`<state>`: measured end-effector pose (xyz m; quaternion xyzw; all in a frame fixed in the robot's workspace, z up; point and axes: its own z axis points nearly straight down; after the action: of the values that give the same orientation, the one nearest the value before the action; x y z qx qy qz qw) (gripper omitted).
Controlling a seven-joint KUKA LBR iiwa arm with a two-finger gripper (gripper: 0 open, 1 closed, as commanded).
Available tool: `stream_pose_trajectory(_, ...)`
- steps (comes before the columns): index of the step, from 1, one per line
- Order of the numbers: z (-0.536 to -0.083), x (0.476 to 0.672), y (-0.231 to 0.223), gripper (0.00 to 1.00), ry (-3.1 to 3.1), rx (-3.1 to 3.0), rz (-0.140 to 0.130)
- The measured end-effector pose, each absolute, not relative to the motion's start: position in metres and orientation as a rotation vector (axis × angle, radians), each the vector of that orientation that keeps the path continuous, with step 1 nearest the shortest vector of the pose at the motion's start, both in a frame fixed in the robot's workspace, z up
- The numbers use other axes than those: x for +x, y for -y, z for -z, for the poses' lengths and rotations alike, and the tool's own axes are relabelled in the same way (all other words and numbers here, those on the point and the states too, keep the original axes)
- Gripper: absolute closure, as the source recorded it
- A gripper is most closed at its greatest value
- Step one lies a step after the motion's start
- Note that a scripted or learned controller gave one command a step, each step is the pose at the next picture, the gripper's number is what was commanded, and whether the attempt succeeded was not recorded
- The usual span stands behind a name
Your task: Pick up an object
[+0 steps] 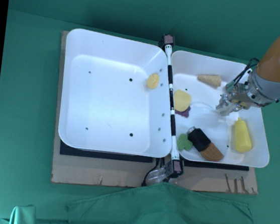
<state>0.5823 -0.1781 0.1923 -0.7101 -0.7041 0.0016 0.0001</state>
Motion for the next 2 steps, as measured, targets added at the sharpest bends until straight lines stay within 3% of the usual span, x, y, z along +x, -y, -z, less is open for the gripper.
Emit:
stream_pose_trajectory(1, -0.259, 0.543, 0.180, 1.00, 2.222, -2.235, 0.006)
stream_pose_trajectory(2, -0.311, 0.465, 0.162, 1.00, 2.219, -2.231, 0.005)
